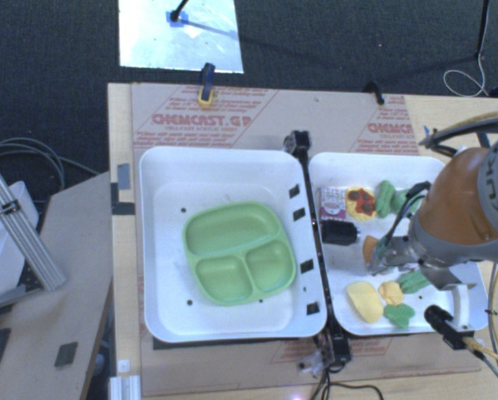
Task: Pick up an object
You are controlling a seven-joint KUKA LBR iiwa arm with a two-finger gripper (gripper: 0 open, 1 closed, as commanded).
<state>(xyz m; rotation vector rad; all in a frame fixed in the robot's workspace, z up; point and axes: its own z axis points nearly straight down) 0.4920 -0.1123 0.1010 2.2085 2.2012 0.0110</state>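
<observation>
Right bin (336,307) holds small toy foods: yellow piece (364,301), green pieces, orange piece (370,246), printed packet (333,202). End effector (388,261) low among them, just beside orange piece; its state cannot be told. Left bin (161,223) holds green divided tray (238,252).

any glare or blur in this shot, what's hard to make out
Camera view: strong glare on the shiny sheet above the bench washes out its surface; the green tray in the left bin is evenly lit and sharp; the small items in the right bin look soft, and the arm shadows the end effector.
</observation>
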